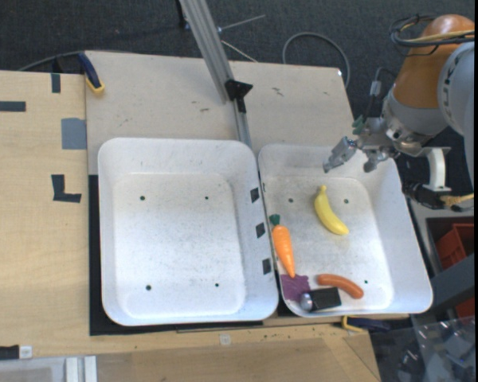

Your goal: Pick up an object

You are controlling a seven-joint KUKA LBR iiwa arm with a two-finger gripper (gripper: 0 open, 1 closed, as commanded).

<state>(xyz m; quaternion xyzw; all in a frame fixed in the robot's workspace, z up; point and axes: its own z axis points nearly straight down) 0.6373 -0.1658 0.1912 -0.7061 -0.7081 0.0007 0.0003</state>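
Jaws hang open over the far edge of the right bin, and nothing is between them. 4 things lie in that bin. Nearest the jaws is a banana. A carrot lies by the left wall. A sausage and a black block lie at the near end. The left bin sits beside it on the tabletop.

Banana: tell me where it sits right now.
In the camera view the banana lies in the right bin, upper middle, right of the carrot and above the sausage.
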